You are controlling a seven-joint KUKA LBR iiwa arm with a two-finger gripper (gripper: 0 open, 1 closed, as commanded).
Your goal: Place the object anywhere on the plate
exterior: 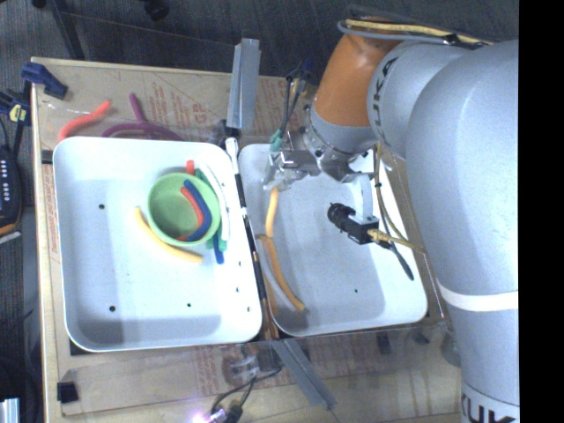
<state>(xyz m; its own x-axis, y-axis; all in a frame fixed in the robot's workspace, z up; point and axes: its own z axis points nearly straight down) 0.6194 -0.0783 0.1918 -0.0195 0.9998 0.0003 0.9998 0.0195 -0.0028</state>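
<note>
A green plate (167, 203) sits in the left bin (115, 307), near its middle. On the plate lie a red strip (190, 197) and a blue strip (206, 208). A yellow strip (164, 239) curves along the plate's near-left rim. In the right bin (370, 298) a long orange-yellow strip (274, 263) runs along the left wall, from just under the gripper down to the front. My gripper (284, 164) hangs over the right bin's back left corner, right above the top end of that strip. Whether it touches the strip is unclear.
The big grey arm covers the right side of the right bin. A black fitting with a cable (352, 223) hangs over the bin's middle. Red and purple cords (132, 122) lie on the bench behind the left bin. A metal divider (243, 77) stands between the bins.
</note>
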